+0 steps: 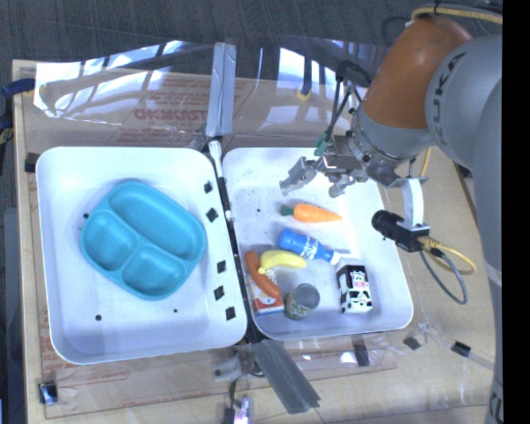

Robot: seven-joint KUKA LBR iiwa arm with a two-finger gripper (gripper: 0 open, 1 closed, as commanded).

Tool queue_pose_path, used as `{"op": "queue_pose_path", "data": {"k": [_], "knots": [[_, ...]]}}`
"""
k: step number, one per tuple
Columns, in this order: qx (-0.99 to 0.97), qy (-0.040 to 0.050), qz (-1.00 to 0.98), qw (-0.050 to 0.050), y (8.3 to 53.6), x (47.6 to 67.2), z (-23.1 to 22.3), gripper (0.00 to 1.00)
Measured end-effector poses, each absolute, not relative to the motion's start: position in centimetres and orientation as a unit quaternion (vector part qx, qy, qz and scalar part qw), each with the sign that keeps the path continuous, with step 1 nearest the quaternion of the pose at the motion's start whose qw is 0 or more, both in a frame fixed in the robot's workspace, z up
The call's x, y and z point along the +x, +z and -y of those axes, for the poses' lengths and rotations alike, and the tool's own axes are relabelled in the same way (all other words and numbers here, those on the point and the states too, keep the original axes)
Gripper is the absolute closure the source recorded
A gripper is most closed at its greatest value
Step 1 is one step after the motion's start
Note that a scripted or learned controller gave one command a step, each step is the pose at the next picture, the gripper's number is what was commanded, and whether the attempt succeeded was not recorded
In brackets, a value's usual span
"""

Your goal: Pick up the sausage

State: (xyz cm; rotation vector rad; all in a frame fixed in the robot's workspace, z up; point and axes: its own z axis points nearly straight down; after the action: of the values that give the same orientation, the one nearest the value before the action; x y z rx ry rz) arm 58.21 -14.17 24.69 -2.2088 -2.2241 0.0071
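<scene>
Camera view looks down on two shallow white bins side by side on the bench. Inside the left bin lies a blue plastic plate with three compartments, a little toward that bin's far-left part. Above the far edge of the right bin hangs the two-finger gripper, released, its metal fingers spread apart with nothing between them. Just below it lies an orange toy carrot, then a blue and white bottle. The reddish-orange toy sausage lies near the right bin's left wall, toward its near edge, touching a yellow toy banana. Beside them sit a grey metal can and a black-and-white cow-print carton, toward the near-right corner.
</scene>
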Motion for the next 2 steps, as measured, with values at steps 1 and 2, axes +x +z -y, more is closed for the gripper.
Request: {"op": "queue_pose_path", "data": {"k": [1, 2], "knots": [[-0.699, 0.0021, 0.716, 0.004, 11.7, 54.43, 21.1, 0.0], [-0.697, 0.0028, 0.717, 0.005, 12.26, 54.5, 21.07, 1.0]]}}
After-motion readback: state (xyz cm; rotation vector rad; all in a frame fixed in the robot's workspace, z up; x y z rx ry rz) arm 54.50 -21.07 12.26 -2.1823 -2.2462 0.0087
